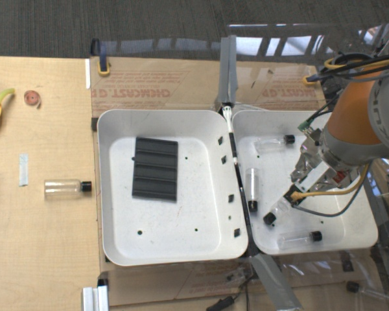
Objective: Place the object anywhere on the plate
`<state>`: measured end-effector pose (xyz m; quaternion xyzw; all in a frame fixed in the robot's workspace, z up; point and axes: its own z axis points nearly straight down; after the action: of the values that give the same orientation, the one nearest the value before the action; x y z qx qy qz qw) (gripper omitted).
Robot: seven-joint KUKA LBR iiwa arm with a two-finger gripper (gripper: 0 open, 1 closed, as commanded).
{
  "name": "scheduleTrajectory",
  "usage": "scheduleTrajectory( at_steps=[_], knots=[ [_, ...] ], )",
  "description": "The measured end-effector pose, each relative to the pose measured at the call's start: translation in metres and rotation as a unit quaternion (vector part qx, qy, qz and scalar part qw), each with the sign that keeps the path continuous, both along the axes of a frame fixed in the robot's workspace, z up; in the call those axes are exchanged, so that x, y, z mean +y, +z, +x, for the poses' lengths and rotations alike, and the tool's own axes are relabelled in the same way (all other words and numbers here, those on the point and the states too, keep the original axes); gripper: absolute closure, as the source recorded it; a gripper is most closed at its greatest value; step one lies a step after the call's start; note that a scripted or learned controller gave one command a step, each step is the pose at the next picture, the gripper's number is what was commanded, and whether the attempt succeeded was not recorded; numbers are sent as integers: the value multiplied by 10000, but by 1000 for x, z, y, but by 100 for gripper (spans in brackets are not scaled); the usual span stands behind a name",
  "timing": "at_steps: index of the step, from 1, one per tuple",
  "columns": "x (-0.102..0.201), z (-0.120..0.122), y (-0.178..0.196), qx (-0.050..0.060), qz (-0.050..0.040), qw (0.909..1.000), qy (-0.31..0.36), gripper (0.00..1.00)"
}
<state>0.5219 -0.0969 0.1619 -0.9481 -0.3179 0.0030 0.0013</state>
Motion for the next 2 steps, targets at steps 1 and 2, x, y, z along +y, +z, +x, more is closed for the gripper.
scheduleTrajectory(
  at_steps=[1, 2],
  knots=[
    [-46, 29, 20, -9, -13, 9891, -1472, 100],
    [-126, 48, 133, -8, -16, 9825, -1860, 100]
  ],
)
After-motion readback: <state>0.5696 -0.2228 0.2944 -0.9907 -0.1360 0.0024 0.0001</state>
